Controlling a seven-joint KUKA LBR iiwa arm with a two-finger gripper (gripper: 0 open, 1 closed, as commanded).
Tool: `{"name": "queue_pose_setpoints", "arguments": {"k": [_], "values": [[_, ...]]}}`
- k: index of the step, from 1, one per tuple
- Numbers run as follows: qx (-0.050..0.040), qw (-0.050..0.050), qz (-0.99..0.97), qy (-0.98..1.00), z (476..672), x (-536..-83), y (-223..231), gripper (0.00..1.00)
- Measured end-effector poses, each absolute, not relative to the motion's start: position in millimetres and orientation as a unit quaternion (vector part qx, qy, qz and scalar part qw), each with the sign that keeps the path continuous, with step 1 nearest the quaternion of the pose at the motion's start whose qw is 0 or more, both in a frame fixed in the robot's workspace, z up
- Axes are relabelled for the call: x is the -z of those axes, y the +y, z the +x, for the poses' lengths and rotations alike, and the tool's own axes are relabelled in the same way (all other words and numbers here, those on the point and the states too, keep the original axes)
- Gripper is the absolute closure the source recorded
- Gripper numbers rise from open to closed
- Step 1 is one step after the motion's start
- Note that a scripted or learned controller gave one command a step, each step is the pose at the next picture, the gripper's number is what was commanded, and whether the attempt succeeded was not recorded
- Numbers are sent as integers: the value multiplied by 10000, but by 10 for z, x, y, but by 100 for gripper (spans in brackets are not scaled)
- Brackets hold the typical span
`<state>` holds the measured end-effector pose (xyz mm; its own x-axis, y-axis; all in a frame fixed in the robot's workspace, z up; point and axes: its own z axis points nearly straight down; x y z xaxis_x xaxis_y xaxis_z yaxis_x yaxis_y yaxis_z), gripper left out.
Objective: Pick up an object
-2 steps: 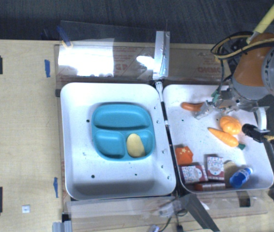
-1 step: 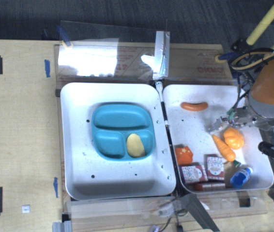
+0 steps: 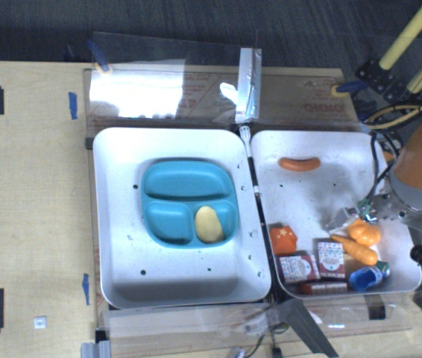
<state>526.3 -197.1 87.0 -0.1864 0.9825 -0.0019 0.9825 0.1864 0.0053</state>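
My gripper (image 3: 358, 213) hangs low over the right part of the right bin (image 3: 323, 177), just above an orange fruit (image 3: 367, 234) and a carrot (image 3: 356, 249). Nothing is visibly held. A sausage (image 3: 299, 164) lies near the bin's far wall. Along the near side sit a red-orange vegetable (image 3: 282, 239), two small printed packets (image 3: 295, 267) (image 3: 330, 256), a blue item (image 3: 366, 277) and a dark red stick (image 3: 323, 288).
The left bin (image 3: 114, 200) holds a blue divided tray (image 3: 185, 185) with a yellow oval item (image 3: 209, 224) in its near right compartment. A clear plastic sheet (image 3: 159, 88) lies behind the bins. Cables and a yellow bar (image 3: 412, 24) crowd the far right.
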Motion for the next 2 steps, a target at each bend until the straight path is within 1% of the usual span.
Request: {"name": "queue_pose_setpoints", "arguments": {"k": [1, 2], "values": [[-17, 36, 6250, 7806, 5676, -868, -1848, 0], [-19, 30, 5957, 8032, 5642, -1522, -1385, 0]]}}
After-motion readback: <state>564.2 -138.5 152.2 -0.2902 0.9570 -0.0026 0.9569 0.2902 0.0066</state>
